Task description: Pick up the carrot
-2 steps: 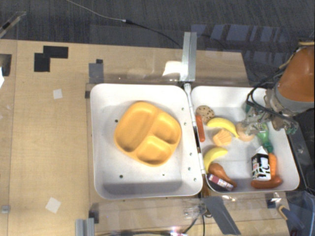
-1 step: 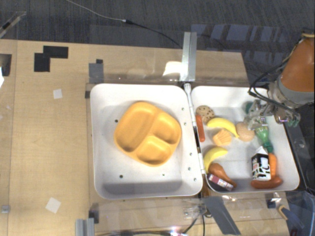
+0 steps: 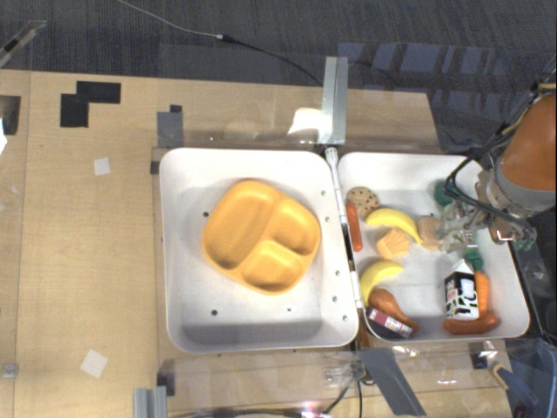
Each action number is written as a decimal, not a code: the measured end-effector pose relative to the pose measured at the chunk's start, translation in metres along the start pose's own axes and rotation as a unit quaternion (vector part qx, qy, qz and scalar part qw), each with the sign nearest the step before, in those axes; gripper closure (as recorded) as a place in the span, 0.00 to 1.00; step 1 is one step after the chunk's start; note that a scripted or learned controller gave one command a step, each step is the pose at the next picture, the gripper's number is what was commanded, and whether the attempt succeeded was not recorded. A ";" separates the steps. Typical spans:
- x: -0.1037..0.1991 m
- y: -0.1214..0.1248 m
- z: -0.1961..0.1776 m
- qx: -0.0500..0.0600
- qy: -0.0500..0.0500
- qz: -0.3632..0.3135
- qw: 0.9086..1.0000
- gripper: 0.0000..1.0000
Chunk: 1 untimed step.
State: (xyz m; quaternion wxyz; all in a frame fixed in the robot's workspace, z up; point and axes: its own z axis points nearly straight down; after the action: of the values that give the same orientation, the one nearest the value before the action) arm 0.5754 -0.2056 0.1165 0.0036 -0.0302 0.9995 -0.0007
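Observation:
The carrot (image 3: 482, 289) is orange with a green leafy top (image 3: 473, 258). It lies near the right wall of the right bin (image 3: 409, 168), pointing toward the front, beside a black bottle (image 3: 461, 294). My gripper (image 3: 459, 231) hangs over the right bin just behind the carrot's green top, below the arm's orange band (image 3: 533, 151). I see nothing held in it.
The right bin also holds two bananas (image 3: 393, 222), a cheese wedge (image 3: 393, 245), a cookie (image 3: 363, 200), a thin sausage (image 3: 352, 226), a drumstick (image 3: 387, 303), a tan piece (image 3: 429, 231) and a red sausage (image 3: 472, 324). The left bin (image 3: 187, 320) holds a yellow divided plate (image 3: 261, 233).

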 end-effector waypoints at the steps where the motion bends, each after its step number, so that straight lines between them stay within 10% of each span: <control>1: -0.004 0.001 -0.014 0.001 -0.005 -0.003 1.000 1.00</control>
State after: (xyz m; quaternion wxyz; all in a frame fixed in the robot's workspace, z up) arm 0.5794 -0.2042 0.1301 0.0091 -0.0327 0.9994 -0.0019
